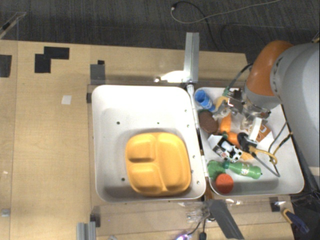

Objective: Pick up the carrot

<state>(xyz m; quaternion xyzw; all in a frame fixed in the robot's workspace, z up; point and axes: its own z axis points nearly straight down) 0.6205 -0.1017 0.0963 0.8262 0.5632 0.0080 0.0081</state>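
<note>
My hand (239, 115): over the right bin (290, 181); whether spread or pinched, I cannot tell. Carrot (225, 123): one, smooth orange, just left of my hand. Beyond it: one brown lump (208, 121), one blue cup (203, 99). Left bin (107, 134): one yellow compartment tray (157, 162), glossy plastic.

Carrot (225, 123) half-hidden under the tool (239, 115) — arm (300, 84) cut off at right.

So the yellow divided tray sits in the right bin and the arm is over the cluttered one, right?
Not quite. The camera view shows the yellow divided tray in the left bin. The rest holds: the arm is over the cluttered right bin, near the orange carrot.
</note>
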